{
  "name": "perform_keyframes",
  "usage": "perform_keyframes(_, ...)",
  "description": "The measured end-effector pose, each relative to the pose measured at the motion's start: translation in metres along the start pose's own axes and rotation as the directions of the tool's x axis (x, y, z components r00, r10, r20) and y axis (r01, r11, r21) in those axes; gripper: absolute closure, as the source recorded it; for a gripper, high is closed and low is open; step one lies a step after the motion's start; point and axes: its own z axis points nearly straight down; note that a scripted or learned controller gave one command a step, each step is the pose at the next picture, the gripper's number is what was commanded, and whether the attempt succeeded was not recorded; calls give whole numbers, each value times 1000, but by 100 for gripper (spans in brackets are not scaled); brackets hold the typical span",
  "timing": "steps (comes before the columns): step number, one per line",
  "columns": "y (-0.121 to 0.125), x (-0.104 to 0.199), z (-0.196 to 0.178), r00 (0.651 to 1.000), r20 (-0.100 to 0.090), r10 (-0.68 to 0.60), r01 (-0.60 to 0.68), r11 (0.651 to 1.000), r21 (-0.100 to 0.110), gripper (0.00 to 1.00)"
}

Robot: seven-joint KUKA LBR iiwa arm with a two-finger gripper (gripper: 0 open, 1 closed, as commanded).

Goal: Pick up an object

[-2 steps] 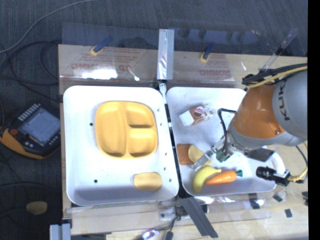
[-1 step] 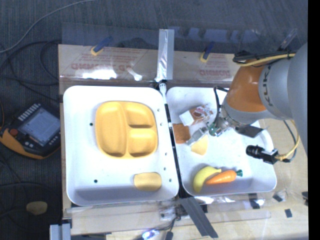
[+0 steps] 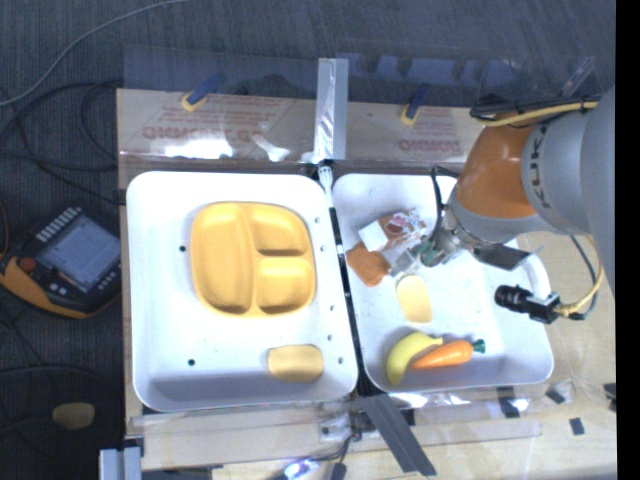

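We are looking down on two bins: the left bin (image 3: 150, 298) is holding a yellow tray (image 3: 252, 258) and, nearer us, a tan block (image 3: 295, 362); the right bin (image 3: 530, 363) is holding the clutter. The arm (image 3: 540, 173) is reaching in from the right, and the gripper (image 3: 425, 250) is sitting low in the far half of the right bin, just beside a wrapped packet (image 3: 398, 226) and a brown piece (image 3: 367, 265). We cannot tell the pincer's state; the tip is a dark blur against the packet, so we are not calling it a grasp. Candidate things in that bin: the packet touching the tip area, the brown piece against the left wall, a pale oval (image 3: 414, 299) in the middle, and a banana (image 3: 403, 355) with a carrot (image 3: 446, 353) lying across it at the near edge. We are judging the packet or the brown piece to be the target, being closest. To do this step well, we are wanting the tip centred over one thing only, not straddling the packet and the brown piece. The packet looks crinkly and may slip, and the wall is crowding the brown piece. A straight, slow lift is looking safest.
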Motion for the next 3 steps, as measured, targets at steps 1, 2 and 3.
perform_keyframes(1, 48, -37, 12, 999, -9, 36, -35, 999, 16, 100)
perform_keyframes(2, 44, -35, 15, 999, -17, 37, -37, 999, 28, 0)
perform_keyframes(3, -20, -14, 12, 991, 1, 132, -132, 991, 9, 0)
